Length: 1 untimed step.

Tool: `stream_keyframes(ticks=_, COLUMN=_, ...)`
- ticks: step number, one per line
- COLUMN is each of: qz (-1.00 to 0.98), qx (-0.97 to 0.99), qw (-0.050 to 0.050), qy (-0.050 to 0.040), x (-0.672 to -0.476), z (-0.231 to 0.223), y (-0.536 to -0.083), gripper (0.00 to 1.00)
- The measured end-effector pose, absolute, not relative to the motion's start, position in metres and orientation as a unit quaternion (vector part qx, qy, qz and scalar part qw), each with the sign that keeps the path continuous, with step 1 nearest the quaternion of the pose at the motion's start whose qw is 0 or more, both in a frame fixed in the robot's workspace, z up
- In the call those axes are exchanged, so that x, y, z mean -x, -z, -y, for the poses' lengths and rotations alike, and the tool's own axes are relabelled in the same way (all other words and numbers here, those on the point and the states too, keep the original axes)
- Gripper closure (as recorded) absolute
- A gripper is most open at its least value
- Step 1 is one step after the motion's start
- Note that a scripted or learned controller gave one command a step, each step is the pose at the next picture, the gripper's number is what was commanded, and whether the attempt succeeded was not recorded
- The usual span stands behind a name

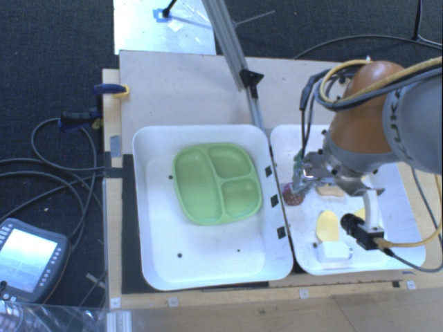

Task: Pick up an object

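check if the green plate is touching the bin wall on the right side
Apart. The camera view shows a strip of bare white floor between the green plate and the left bin's right wall.

The hand [299, 183] hangs over a small reddish object [295, 198] in the right bin [408, 237].

I count two white bins: left bin [156, 254], right bin [405, 251]. One green plate [216, 183] in the left bin, three compartments on it. In the right bin I make out four small items: one dark reddish piece [295, 198], one yellow piece [327, 226], one white block [334, 250], one tan piece [331, 191]; more may sit hidden under the arm. One arm [387, 126], one gripper [300, 182]. One handheld controller [28, 260] on the floor at left. One blue clamp [111, 88] on the bench edge.
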State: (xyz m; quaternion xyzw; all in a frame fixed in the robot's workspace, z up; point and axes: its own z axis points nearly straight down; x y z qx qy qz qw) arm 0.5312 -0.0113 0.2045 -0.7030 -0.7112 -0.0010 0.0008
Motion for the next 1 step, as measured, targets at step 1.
stream_keyframes(ticks=1, qz=0.711, qx=0.703, qw=0.000, qy=0.0021, x=-0.5218, z=-0.0378, y=-0.2223, gripper=1.00)
